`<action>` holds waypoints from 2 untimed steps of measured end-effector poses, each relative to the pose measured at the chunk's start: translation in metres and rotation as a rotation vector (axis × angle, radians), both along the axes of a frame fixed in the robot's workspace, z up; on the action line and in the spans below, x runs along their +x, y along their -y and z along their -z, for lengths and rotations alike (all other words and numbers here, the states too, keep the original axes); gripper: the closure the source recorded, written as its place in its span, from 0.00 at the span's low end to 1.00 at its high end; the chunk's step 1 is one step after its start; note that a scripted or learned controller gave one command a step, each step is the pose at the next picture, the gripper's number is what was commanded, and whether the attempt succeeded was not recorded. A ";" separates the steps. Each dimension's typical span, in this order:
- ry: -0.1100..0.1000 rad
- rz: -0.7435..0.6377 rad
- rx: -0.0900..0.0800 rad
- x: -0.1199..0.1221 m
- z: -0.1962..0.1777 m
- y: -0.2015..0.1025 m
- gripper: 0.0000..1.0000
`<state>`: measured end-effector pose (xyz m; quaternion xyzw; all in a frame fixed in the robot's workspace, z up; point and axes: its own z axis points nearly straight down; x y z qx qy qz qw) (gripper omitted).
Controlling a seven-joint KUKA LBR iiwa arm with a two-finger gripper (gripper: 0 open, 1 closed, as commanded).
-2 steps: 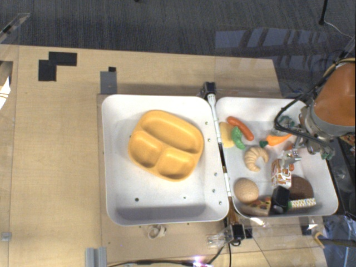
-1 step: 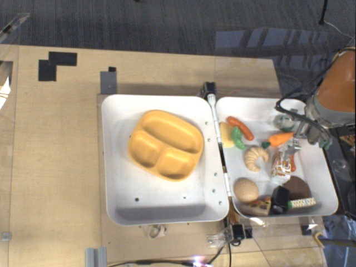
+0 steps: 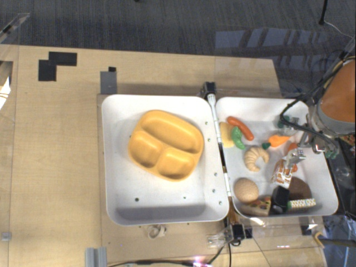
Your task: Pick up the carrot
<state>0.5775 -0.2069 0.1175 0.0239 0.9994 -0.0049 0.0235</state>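
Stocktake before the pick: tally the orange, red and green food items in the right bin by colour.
Orange: 1, the carrot
Red: 1, the red sausage-shaped piece
Green: 1, the green piece
Total: 3

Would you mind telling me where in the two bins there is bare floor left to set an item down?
The left bin has bare floor around the yellow tray, widest along its front edge and left side. The right bin is crowded: carrot, croissant, sausage and gripper fill the middle. Its only bare strip is along the back wall.
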 end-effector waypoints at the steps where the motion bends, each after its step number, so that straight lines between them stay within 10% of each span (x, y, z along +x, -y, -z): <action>1: 0.032 -0.036 -0.014 -0.037 0.004 0.003 0.00; 2: 0.037 -0.067 -0.026 -0.060 0.003 -0.024 0.00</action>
